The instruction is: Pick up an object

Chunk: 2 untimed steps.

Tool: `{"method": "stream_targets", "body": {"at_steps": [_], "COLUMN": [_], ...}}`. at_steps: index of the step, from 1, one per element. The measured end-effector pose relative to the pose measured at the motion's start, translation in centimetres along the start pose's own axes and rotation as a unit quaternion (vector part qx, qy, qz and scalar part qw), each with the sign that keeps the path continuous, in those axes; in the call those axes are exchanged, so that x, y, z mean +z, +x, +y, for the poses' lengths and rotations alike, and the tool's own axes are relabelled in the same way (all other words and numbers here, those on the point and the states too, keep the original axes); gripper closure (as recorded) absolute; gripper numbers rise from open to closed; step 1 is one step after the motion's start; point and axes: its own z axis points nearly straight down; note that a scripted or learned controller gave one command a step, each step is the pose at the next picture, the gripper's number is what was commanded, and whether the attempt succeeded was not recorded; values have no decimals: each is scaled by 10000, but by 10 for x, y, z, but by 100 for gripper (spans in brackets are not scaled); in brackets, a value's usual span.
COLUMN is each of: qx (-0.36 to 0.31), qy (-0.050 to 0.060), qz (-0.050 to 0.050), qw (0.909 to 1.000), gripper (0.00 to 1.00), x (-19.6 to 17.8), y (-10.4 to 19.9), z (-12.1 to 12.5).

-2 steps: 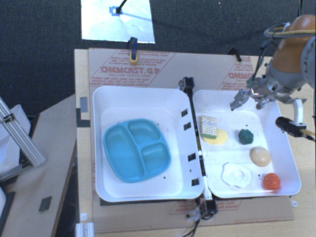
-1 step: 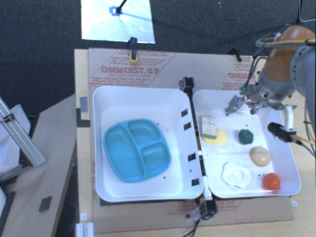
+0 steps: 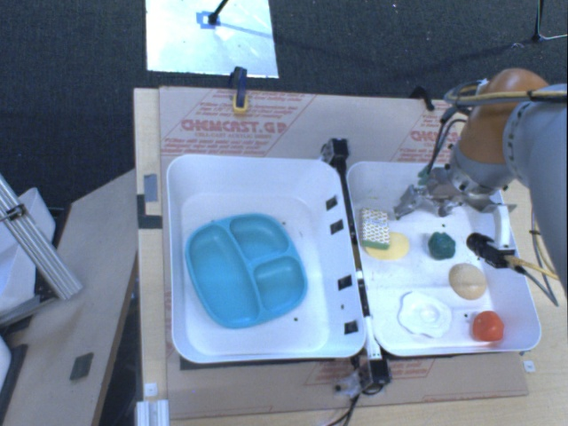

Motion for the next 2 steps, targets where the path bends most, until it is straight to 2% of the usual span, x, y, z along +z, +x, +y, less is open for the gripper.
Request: {"method": "stream_targets", "body": {"at_steps": [1,2], "qx": [-7,2], "qy": [-32,-45], "qz": [-6,-8], "qw": [10000,10000], "gripper": [100,100], "x": [-14,-77], "y": [0,-4], "z": [2,11]}}
